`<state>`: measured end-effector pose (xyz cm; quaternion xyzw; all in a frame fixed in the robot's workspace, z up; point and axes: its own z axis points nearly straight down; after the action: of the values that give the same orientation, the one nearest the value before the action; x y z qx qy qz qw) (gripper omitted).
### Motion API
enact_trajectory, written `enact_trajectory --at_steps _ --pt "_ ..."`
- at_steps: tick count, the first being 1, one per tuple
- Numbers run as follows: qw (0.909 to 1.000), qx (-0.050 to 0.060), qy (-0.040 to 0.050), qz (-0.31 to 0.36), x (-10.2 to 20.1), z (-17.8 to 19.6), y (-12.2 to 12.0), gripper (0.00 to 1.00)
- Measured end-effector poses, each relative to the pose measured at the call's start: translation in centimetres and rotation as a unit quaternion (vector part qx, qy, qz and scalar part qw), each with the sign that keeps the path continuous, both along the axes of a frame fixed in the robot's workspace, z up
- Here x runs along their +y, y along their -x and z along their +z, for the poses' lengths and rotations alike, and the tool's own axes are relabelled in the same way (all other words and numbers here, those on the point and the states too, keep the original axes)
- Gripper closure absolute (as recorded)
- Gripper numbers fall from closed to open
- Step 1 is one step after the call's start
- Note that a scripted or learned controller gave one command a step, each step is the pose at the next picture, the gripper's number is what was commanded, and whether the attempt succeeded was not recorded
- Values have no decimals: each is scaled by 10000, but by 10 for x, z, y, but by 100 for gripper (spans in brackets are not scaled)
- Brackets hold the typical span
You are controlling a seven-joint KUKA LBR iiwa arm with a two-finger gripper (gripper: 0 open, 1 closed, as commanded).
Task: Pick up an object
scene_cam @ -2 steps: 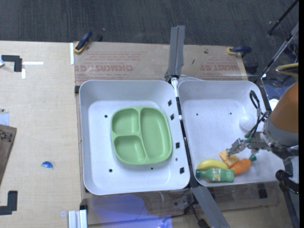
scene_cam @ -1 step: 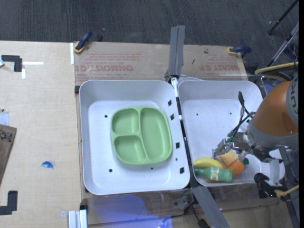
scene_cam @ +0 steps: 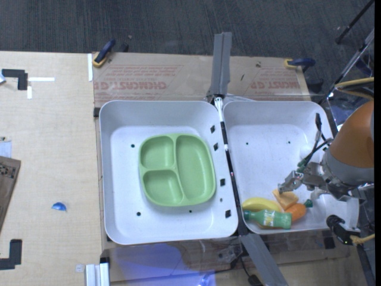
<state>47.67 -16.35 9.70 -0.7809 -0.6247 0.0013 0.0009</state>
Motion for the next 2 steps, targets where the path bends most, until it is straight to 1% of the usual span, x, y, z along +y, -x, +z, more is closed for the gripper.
enact_trajectory --at_steps 1,2 --pt "10000 9 -3 5 0 8 0 100" --pt "10000 9 -3 4 0 8 0 0"
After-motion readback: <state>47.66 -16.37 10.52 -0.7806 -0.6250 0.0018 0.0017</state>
